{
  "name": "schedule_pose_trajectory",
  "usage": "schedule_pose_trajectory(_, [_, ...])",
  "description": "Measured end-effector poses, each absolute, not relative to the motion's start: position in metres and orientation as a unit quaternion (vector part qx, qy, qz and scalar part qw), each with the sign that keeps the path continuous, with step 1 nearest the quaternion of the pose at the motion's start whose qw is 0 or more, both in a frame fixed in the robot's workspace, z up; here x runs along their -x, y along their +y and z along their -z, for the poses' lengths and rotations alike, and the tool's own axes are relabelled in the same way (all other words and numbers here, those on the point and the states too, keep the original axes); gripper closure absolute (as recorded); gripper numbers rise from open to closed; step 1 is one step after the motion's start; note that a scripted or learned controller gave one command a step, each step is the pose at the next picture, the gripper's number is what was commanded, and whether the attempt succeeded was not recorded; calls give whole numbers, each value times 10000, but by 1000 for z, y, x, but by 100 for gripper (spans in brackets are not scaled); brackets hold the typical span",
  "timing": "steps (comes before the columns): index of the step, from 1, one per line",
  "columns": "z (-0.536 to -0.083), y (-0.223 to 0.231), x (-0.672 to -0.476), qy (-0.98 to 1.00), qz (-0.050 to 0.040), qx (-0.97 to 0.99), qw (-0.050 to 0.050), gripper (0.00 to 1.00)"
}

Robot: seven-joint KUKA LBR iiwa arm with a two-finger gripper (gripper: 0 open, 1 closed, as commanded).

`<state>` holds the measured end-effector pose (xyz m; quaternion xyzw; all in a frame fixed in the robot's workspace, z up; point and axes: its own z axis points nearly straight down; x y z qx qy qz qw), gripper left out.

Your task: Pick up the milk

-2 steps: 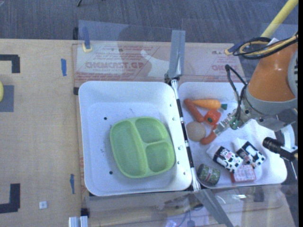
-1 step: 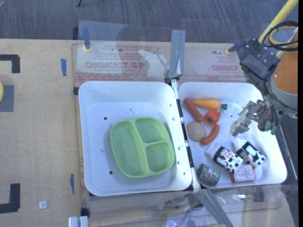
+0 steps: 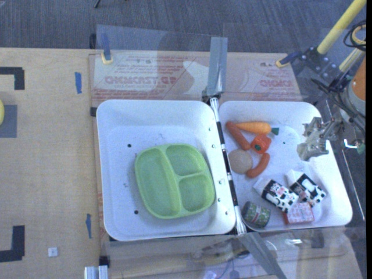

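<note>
Two small cow-patterned milk cartons lie in the right bin near its front: one milk carton tilted on its side, the other milk carton just right of it. My gripper hangs over the right part of this bin, behind the cartons and apart from them. Nothing shows in its grasp.
A carrot, two sausages, an orange pepper, a tan round item, a red packet and a green can share the right bin. The left bin holds a green divided plate.
</note>
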<state>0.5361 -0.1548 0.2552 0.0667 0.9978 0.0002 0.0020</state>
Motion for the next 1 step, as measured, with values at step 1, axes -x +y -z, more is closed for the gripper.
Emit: schedule_pose_trajectory(1, [-363,-181,-482,9951,0,989,23,100])
